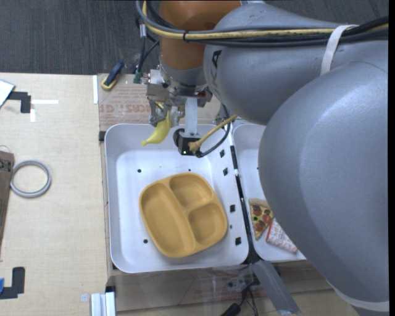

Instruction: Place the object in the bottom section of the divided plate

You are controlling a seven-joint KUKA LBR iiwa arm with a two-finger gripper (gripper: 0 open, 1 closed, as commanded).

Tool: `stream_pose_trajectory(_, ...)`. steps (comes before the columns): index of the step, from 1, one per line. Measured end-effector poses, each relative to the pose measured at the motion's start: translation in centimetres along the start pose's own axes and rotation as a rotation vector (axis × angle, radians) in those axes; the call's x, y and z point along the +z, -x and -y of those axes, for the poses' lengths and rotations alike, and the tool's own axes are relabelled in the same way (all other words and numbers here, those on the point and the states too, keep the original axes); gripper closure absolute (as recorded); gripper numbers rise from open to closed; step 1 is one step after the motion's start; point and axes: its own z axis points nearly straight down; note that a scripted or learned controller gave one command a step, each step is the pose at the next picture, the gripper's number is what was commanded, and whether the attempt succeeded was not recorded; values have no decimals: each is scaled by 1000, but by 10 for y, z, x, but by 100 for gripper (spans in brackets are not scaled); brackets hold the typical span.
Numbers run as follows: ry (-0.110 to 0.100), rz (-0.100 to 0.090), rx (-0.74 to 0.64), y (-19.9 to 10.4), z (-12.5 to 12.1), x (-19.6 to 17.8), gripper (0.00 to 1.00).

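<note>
A yellow toy banana (158, 132) hangs tilted above the far-left corner of the left white bin (120, 203), its upper end pinched between the fingers of the gripper (163, 113), its lower tip pointing down and to the left, over the bin's rim. It is clear of the divided plate (183, 213) and well apart from it.

The divided plate, a tan-yellow rounded dish with three sections, lies near the middle of the left bin's floor, turned at an angle. One long section runs along its left side; two smaller ones sit on its right.

Above the gripper the arm's orange band (188, 15) and grey body (308, 136) take up the upper right, with yellow and black cables (207, 139) looping down beside the wrist.

In the right white bin (247, 166), partly hidden by the arm, lies a toy pizza slice (260, 218) with red topping, touching a red-and-white packet (281, 239) whose print is too small to read.

Behind the bins lies a cardboard sheet (123, 106) with faded red lettering, upside down and not legible. On the tan bench (55, 241) to the left rests a roll of tape (28, 178).
</note>
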Motion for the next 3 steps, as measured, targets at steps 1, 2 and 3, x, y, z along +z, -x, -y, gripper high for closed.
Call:
stream_pose_trajectory(1, -1, 1, 331, 16, 1, -39, 100)
stream_pose_trajectory(2, -2, 1, 434, -4, -9, -53, 100)
stream_pose_trajectory(3, -1, -1, 1220, -2, 4, 78, 100)
